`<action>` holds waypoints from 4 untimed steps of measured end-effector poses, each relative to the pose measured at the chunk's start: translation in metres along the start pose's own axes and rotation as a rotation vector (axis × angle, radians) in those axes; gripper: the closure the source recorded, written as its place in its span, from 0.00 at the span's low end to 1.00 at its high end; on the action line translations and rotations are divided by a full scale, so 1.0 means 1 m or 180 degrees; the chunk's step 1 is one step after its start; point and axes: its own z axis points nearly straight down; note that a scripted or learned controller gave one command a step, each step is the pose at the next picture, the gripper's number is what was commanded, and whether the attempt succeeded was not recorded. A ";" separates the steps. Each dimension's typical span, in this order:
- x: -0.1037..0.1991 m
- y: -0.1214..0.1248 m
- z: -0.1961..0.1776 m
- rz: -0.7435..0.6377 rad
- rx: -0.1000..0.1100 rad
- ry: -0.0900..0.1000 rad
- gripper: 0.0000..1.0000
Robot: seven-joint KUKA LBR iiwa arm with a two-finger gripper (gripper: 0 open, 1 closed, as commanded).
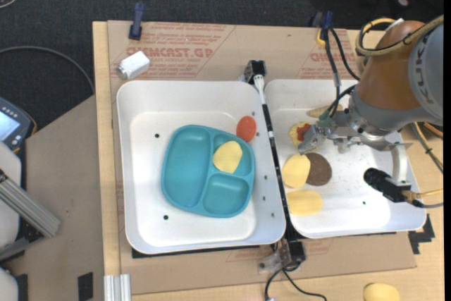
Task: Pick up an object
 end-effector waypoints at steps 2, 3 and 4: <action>0.079 -0.040 -0.047 0.0003 -0.0050 -0.0008 0.00; 0.051 0.055 -0.043 0.0024 -0.0055 -0.0030 0.00; 0.064 -0.036 -0.041 0.0036 -0.0003 -0.0013 0.00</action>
